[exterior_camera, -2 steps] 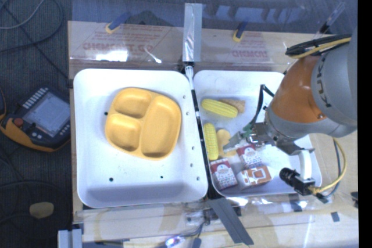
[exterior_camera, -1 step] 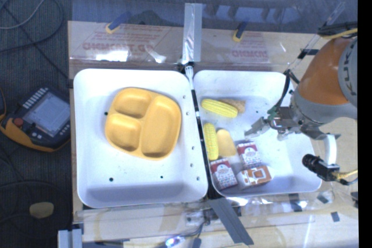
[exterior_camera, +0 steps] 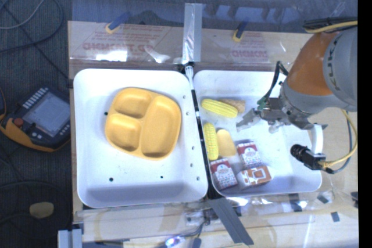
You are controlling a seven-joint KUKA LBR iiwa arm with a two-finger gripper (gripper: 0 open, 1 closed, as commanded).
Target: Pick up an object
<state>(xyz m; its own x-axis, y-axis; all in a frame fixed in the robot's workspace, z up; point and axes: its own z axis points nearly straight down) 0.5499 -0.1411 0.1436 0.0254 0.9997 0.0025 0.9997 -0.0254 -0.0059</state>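
A bench fills the middle of the frame, on dark carpet. Two shallow white bins sit on it side by side: the left bin at centre left, the right bin touching it at centre right.

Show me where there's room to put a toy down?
Bare floor rings the yellow divided plate in the left bin, widest along its front. The right bin is crowded: corn cobs, small cartons, and the gripper.
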